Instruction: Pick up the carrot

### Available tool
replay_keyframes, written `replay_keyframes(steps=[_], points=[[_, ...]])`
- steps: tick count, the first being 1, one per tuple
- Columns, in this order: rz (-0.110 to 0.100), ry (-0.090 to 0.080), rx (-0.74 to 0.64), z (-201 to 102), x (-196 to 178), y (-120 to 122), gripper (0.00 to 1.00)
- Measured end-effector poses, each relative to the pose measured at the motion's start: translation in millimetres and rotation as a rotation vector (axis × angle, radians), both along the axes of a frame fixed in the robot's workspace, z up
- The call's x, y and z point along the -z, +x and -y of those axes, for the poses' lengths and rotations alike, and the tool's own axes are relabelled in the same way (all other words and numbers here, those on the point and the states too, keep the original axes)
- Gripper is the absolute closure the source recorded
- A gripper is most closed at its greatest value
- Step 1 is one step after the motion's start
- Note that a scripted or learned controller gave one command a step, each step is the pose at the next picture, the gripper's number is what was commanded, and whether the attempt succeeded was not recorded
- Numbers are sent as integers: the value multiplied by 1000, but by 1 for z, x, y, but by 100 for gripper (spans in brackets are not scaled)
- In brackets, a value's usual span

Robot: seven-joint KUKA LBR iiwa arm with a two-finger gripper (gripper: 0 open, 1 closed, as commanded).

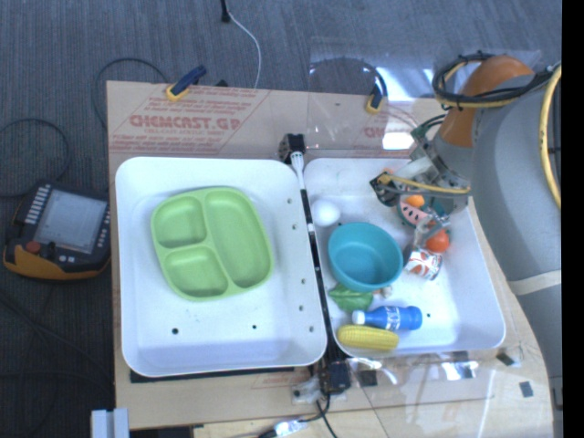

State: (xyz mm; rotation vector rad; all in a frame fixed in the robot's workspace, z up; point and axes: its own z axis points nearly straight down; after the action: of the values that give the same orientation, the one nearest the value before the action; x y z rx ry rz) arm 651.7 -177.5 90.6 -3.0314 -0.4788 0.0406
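My gripper (425, 195) is low over the back right part of the right bin (474, 322), reaching in from the right. A small orange piece (415, 201), perhaps the carrot, shows right at the gripper's tip, above a watermelon slice (412, 215). I cannot tell whether that piece is gripped or just lying under the tip. A second orange-red thing (439, 241) lies a little nearer, close to the bin's right wall and apart from the gripper.
The right bin also holds a blue bowl (365, 254), a white ball (326, 213), a red-and-white can (422, 264), a green toy (351, 297), a blue bottle (392, 318) and a yellow corn cob (368, 338). In the left bin (137, 336) lies a green divided plate (211, 242).
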Motion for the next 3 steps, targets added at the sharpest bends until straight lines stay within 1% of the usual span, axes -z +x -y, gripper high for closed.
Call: replay_keyframes(steps=[1,2,3], points=[[-8,15,77,7,0,-2,0],[15,4,86,8,-12,2,100],[4,10,85,7,-11,0,0]])
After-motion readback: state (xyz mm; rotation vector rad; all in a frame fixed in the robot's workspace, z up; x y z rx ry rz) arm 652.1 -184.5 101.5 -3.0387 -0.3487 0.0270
